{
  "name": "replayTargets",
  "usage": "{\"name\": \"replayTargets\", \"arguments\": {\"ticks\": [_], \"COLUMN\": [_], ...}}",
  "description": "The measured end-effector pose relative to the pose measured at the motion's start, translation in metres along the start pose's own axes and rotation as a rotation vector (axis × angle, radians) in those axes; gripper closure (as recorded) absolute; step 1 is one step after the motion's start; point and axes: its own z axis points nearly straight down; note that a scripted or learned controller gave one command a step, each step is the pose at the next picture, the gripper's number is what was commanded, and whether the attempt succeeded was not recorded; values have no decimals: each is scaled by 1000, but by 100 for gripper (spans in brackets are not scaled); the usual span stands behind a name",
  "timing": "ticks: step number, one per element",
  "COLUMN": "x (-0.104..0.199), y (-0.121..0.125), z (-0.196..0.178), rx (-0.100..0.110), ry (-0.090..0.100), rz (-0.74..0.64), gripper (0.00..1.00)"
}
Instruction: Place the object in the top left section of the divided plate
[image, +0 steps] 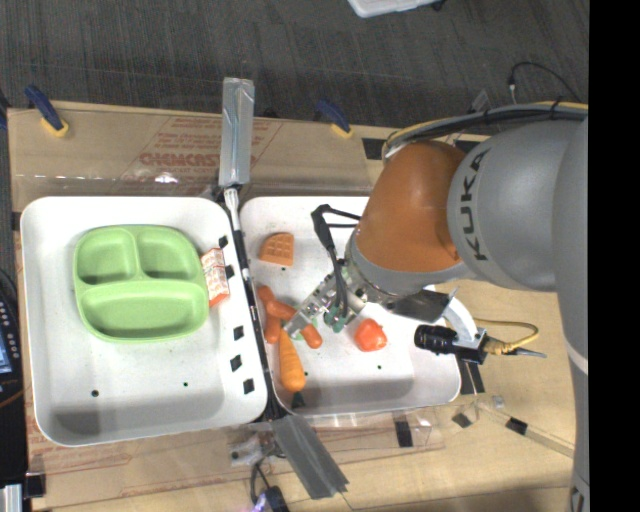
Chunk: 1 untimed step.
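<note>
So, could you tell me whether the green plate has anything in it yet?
Empty: all three sections of the green plate show bare green; the packet lies beside its right edge.

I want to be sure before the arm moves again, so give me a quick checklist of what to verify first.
1. Green divided plate sits flat in the left bin: ok.
2. Plate's top left section free of items: ok.
3. Gripper is over the right bin, among the toy food: ok.
4. An object is held between the fingers: cannot tell.
5. Orange carrot-like piece and red piece lie apart from the gripper: ok.
6. Small packet rests at the plate's right edge, outside the sections: ok.
</note>
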Motion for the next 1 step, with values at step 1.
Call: {"name": "replayTargets", "arguments": {"ticks": [1], "x": [8], "y": [103], "z": [0], "rx": [-2], "ry": [-1], "rz": [-52], "gripper": [100]}}
